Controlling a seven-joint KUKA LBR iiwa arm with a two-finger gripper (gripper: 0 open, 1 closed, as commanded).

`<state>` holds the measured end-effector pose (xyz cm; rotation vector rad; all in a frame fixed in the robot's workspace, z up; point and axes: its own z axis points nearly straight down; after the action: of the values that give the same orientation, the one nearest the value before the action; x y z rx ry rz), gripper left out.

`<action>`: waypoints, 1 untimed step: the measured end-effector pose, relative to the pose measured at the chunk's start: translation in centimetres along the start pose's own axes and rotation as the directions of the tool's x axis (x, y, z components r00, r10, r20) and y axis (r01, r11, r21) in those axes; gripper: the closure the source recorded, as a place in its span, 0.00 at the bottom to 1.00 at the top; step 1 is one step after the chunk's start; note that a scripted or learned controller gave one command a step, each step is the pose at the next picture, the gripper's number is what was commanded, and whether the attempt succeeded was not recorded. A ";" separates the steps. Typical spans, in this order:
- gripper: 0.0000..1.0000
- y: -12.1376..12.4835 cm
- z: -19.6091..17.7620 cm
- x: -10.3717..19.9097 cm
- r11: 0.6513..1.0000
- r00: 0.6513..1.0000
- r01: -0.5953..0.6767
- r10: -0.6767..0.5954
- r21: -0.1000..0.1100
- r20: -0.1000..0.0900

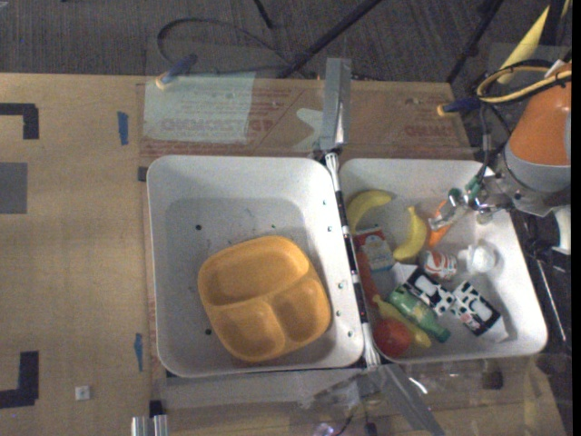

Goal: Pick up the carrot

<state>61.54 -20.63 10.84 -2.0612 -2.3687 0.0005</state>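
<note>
The carrot [439,224] is the small orange piece in the right bin [531,330], touching or all but touching the tips of the gripper [457,200], just below and left of them. You cannot tell whether it is gripped or merely touched, nor how the end effector is set.

Going left to right from there: well off to the gripper's left sits the yellow tray [263,298] in the left bin [172,189]; nearer, just left of the carrot, lie two bananas [413,234].

The carrot's long axis seems to slant, upper end toward the gripper, lower end down and left. Judge the grasp across that axis, near its middle, and keep clear of the bananas so you lift it alone.
</note>
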 end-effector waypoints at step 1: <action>0.00 1.0 2.3 0.8 0.993 0.993 0.119 -0.119 -0.001 0.001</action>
<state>62.37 -19.73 8.57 -1.9177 -2.4879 -0.0007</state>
